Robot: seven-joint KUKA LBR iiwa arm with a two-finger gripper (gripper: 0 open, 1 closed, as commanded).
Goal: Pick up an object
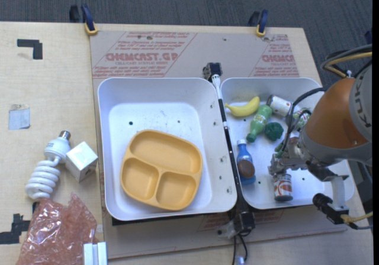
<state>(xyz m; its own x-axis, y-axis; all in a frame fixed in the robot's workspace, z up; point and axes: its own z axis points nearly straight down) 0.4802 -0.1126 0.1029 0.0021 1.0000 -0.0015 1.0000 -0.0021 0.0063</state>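
Over the right bin (pixel 331 196), the gripper (pixel 280 166) hung low, just above a small can (pixel 283 187) standing on the floor. Claw state: cannot tell. Nothing looked lifted yet; grasp and raise remained. Banana (pixel 244 107) and bottles (pixel 245 162) lay nearby, untouched.

- Bright, even overhead light; colours read clearly.
- Soft, short shadows under the yellow tray (pixel 161 169) and beside the bulb (pixel 46 166).
- Mild glare on white bin walls (pixel 105 139).
- Focus fairly sharp, slightly grainy.

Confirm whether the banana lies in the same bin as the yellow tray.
No: the banana lies in the right bin, while the yellow tray sits in the left bin.
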